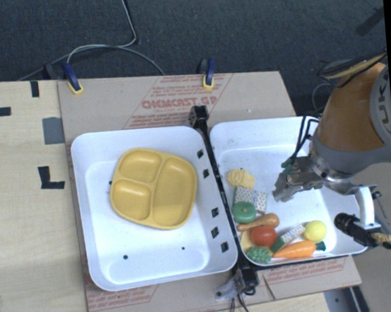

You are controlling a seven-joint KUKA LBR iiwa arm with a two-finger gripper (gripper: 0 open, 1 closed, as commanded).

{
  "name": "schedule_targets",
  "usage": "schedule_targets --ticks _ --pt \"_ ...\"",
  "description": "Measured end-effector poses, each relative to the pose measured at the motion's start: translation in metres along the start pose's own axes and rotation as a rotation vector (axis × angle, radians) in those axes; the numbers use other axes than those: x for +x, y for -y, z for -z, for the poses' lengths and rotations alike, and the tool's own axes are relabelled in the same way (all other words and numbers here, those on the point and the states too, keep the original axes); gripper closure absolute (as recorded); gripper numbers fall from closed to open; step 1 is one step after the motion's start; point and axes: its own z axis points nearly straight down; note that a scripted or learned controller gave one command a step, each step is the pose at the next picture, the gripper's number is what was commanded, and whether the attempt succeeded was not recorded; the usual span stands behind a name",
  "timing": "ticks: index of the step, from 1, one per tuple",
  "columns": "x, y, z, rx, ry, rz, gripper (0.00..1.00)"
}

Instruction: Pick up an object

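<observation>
Cardboard covers your counter (258, 92), and in the right bin (261, 134) the toy food pile (270, 237) lies just left of and below the gripper (285, 190), jaws unreadable, so you're approaching; next, descend onto one piece.

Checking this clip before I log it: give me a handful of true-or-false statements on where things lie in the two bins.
1. The yellow divided plastic plate lies in the left white bin. True.
2. The toy food is piled in the left bin. False: the red toy tomato, orange toy carrot and yellow toy lemon lie in the right white bin.
3. The pincer is above the right bin. True.
4. The pincer grips the carrot. False: the carrot lies on the bin floor, apart from it.
5. The green round toy sits near the divider between the bins. True.
</observation>
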Motion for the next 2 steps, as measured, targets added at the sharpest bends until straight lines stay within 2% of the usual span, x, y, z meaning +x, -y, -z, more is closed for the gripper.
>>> schedule_targets --ticks 1,2 --pt "0.000 0.000 -0.001 0.002 0.000 0.000 0.00" --pt "-0.005 -0.003 -0.103 -0.007 -0.004 0.001 0.00"
